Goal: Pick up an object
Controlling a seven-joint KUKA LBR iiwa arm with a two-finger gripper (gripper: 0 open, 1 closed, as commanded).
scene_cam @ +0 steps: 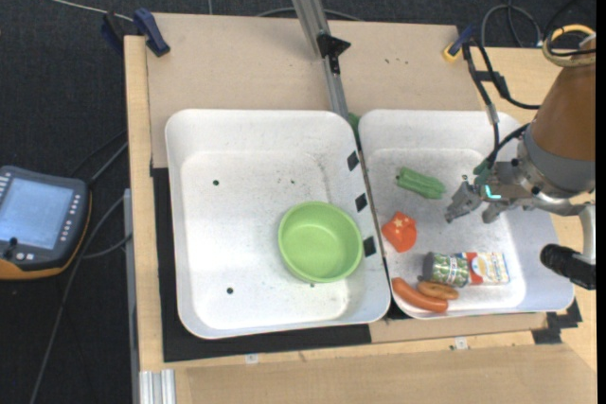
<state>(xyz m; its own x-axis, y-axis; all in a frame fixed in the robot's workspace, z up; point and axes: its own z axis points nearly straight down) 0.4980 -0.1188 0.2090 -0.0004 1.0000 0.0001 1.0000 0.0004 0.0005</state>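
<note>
My gripper hangs over the right bin, with its dark fingers spread apart and nothing between them. A green cucumber-like piece lies to its left. A red pepper sits lower left of it, near the divider. Below the gripper lies a can with a red and white label. An orange-red sausage rests at the bin's front edge.
The left bin holds a green bowl. A metal pole slants down to the bins' shared rim. Cables run across the bench at the upper right. A pendant lies on the floor at far left.
</note>
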